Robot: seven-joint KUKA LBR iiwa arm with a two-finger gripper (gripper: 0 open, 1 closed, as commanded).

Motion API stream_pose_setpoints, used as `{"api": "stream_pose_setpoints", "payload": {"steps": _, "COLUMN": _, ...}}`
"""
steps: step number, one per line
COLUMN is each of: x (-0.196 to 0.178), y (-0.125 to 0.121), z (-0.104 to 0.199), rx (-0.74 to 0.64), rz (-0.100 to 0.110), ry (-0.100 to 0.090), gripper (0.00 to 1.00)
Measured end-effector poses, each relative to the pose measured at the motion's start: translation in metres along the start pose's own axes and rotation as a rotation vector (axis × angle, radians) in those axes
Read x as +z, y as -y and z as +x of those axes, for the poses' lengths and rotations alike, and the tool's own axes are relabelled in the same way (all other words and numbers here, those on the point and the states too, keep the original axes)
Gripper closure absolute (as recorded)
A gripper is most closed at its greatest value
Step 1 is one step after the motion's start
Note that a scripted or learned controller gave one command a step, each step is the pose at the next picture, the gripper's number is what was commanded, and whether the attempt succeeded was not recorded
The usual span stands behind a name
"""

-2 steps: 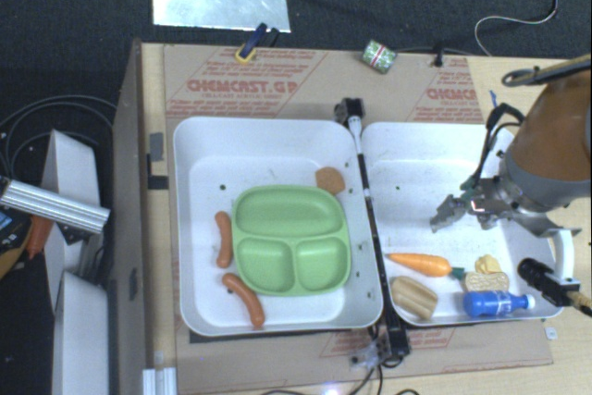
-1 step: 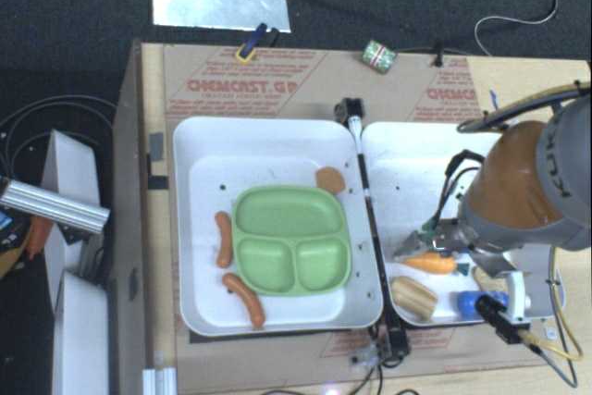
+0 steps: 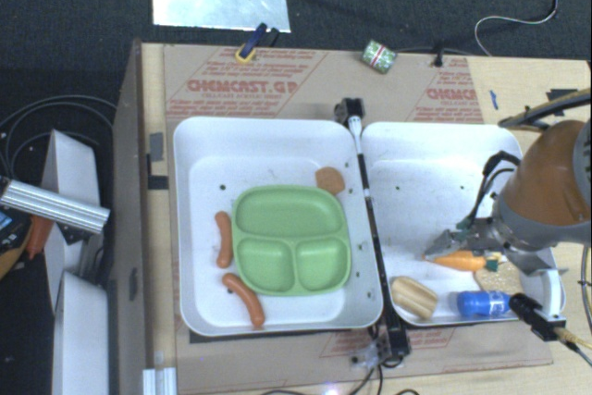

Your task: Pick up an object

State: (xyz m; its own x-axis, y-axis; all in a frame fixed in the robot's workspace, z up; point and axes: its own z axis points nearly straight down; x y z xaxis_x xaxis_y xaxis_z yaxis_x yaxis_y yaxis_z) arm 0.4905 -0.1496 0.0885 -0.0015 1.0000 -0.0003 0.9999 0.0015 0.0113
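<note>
In the right bin (image 3: 435,171), the fingers (image 3: 450,243) point left; I cannot tell how far apart they stand. The carrot (image 3: 462,262) lies just beside them, the bread roll (image 3: 413,296) and blue bottle (image 3: 481,302) below.

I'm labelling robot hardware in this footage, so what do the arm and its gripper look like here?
The arm is a thick rounded body, grey with a broad orange-brown band above the wrist. A black cable loops along its left side, and more dark cabling arcs over its top. The gripper is a dark grey metal, two-finger piece tapering to a narrow tip.
</note>
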Motion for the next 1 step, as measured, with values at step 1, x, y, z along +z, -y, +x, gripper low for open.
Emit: {"api": "stream_pose_setpoints", "payload": {"steps": 1, "x": -0.0006, "y": -0.0011, "z": -0.0535, "rx": -0.005, "rz": 0.001, "ry": -0.006, "gripper": 0.0}}
